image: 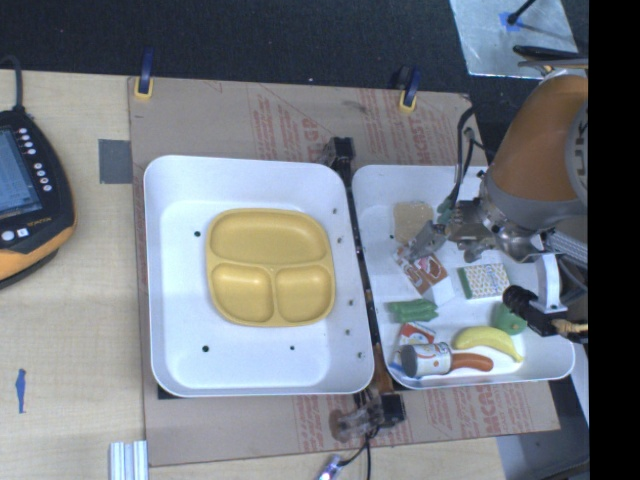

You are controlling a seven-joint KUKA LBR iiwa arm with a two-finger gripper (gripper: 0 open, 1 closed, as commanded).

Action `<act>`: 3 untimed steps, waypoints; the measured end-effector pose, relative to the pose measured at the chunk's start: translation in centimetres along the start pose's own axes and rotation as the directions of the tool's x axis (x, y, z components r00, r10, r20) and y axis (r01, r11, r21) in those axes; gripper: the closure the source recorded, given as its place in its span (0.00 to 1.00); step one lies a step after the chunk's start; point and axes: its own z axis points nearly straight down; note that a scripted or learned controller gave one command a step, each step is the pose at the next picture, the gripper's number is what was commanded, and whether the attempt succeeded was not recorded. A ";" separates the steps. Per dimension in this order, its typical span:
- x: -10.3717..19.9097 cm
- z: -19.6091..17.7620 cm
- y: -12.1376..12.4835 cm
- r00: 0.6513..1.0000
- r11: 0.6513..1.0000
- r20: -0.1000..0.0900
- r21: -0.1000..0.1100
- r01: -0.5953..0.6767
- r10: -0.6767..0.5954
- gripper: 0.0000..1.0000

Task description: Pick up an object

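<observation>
Gripper (432, 236) hangs low in the right bin (372, 268) over a small packet (424, 271), finger state unreadable, nothing evidently lifted yet, so grasping remains.

A pale wooden surface (70, 348) spreads out under a brown cardboard sheet (250, 128), which is printed with faded red lettering. Two clamps, one yellow (144, 80) and one blue-and-yellow (407, 92), pinch the sheet's far edge. Left of the sheet lies a black and orange handheld pendant (28, 198), and a grey tape patch (115, 161) sits between them. Beyond the sheet the floor (250, 18) is dark carpet, with a light grey mat (510, 23) far off to the right.
</observation>
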 end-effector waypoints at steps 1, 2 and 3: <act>0.4 5.8 0.7 1.000 1.000 0.001 0.000 -0.002 0.002 0.00; 0.3 4.8 0.7 1.000 1.000 0.002 0.003 0.000 0.000 1.00; 7.6 -2.9 7.9 1.000 1.000 -0.001 -0.003 -0.002 0.002 1.00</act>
